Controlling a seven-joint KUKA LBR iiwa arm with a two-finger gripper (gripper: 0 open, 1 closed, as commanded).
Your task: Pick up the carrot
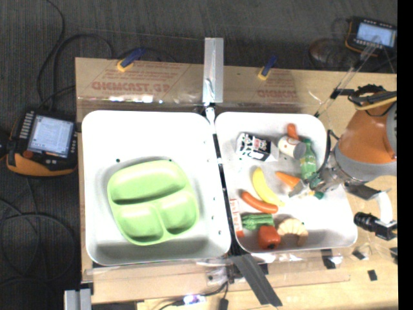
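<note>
The carrot is a small orange wedge lying in the right bin, just right of a yellow banana. My gripper reaches in from the right and hangs low over the bin, right beside the carrot's right end and just below a green bottle. The grey arm with its orange band stands over the bin's right rim. The carrot lies on the bin floor, and I see nothing held in the gripper.
The right bin also holds a black-and-white carton, a grey can, a red sausage, a green vegetable, a red fruit and a bread piece. A green divided plate sits in the left bin.
</note>
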